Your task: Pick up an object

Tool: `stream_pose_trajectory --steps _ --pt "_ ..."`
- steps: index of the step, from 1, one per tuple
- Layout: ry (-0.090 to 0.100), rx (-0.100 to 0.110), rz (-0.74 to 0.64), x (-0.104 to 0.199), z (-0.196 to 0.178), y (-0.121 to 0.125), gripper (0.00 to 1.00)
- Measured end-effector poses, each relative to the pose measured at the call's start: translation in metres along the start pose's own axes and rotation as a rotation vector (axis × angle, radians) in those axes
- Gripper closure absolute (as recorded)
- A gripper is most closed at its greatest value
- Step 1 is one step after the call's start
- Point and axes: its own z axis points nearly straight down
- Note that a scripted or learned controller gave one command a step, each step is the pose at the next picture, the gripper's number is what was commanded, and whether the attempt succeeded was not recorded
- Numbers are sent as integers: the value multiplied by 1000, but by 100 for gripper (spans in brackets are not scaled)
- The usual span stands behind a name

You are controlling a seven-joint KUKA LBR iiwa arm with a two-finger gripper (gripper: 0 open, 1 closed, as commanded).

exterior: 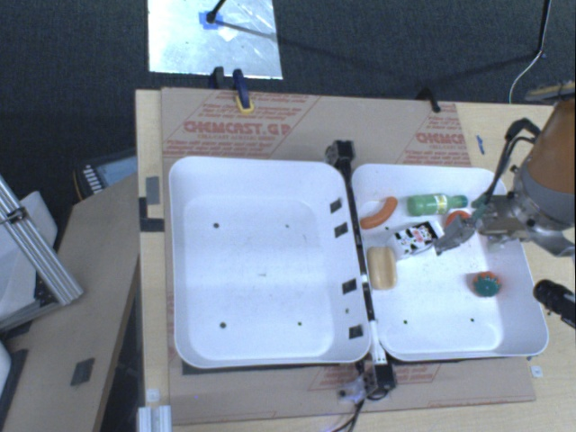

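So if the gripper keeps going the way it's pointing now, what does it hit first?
Probably the playing-card box: the gripper points left and slightly down the picture, with its tip right beside it. Height above the right bin is unclear, so it might pass over.

Surface [148, 268]: pale wooden top, covered mostly by a brown cardboard sheet [297, 124] printed with red lettering. On the sheet: two shallow white bins side by side, left bin [261, 268] and right bin [450, 322], edges touching. A blue-and-yellow clamp [241, 90] grips the sheet's far edge.
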Motion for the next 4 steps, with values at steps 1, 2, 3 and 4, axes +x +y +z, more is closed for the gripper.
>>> stream_pose_trajectory --steps 1,2,3,4 --pt "0 -3 -2 0 -11 1 100" --pt "-1 -6 -5 0 -22 2 100" --pt "-1 -9 -7 1 -33 3 100" --pt "-1 -12 -9 1 -43 4 100"
